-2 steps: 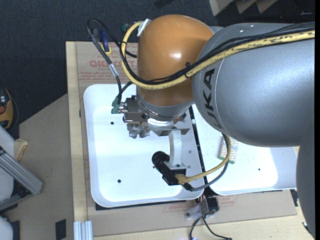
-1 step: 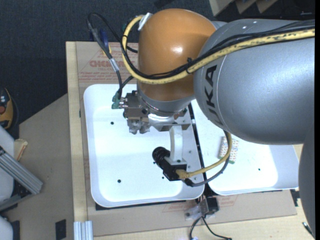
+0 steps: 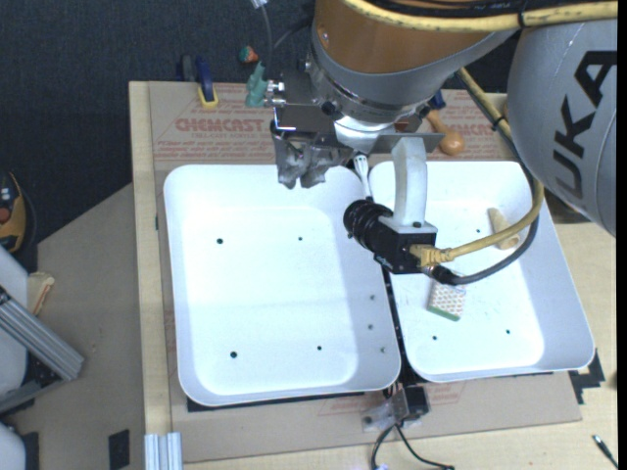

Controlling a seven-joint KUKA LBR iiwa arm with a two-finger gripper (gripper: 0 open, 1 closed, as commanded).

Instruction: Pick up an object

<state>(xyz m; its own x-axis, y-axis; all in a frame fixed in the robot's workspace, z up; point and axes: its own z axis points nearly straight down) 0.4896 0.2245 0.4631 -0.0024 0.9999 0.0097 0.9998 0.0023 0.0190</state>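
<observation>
Gripper [image 3: 302, 169]: above left bin's [image 3: 196, 262] far edge; finger state cannot be told.
Sponge [image 3: 446, 302]: right bin [image 3: 549, 292], well right of gripper, nearer the camera.
Between: black cable fitting [image 3: 387, 235].

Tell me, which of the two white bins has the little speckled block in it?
The right bin. The small speckled block lies on its floor, beside the arm's yellow cable. The left bin shows just bare white floor with dark dots.

object: small flat pale rectangular piece [image 3: 447, 303] with fine dotted pattern
pose: lying flat, turned at a slant
place: sitting in the right bin [image 3: 549, 351], near its left wall
</observation>
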